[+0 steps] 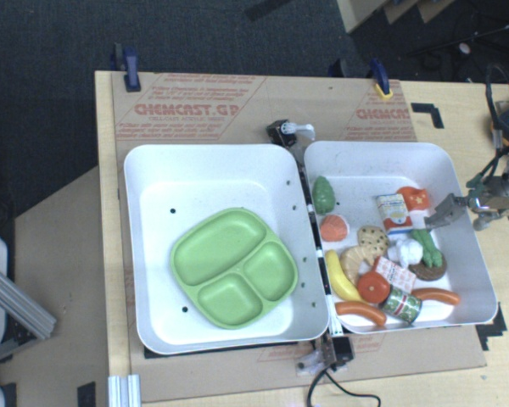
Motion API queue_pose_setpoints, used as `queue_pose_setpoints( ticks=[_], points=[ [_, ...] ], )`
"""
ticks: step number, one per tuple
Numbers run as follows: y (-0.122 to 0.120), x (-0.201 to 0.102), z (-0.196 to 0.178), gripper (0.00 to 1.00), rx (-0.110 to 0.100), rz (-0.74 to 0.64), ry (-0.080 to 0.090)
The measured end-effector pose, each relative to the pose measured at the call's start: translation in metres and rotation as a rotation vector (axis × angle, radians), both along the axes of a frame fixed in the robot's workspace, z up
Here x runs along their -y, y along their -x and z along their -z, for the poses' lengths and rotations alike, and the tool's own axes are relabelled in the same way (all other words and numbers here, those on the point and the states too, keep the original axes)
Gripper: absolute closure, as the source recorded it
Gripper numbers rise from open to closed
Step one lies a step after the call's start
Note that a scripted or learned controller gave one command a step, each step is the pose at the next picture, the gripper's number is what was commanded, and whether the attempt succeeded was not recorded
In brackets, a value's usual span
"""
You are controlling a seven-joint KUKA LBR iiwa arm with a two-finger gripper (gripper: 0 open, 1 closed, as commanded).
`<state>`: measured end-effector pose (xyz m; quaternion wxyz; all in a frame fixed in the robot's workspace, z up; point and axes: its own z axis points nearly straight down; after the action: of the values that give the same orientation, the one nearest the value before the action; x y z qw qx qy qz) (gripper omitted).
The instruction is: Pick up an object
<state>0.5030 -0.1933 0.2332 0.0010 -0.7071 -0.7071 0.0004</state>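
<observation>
The right white bin (445, 161) holds a heap of toy food. In it lie a green avocado-like piece (322, 195), an orange-red piece (333, 227), a cookie (372, 241), a banana (340, 276), a tomato (374, 287), a small can (402, 304), two sausages (360, 314) and a small carton (393, 209). My gripper (445, 211) reaches in over this bin's right rim, just right of the carton and a red piece (415, 199). I see nothing held in it.
The left white bin (148, 172) bears a light green divided plate (232, 266). A green piece (427, 248) and a brown ring (430, 270) lie below the gripper. Clamps (382, 80) hold the cardboard sheet at the back edge.
</observation>
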Motion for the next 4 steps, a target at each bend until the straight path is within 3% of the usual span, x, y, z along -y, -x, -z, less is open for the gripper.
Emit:
queue_pose_setpoints(
  ticks=[1,2,3,4],
  points=[
    [-0.051,-0.001,0.154,0.00,0.003,-0.002,-0.001],
    [-0.097,0.011,0.148,0.00,0.006,-0.002,0.003],
    [-0.096,0.011,0.138,1.00,0.005,-0.001,0.002],
    [-0.087,-0.086,0.119,1.00,0.000,-0.009,-0.005]
  ],
)
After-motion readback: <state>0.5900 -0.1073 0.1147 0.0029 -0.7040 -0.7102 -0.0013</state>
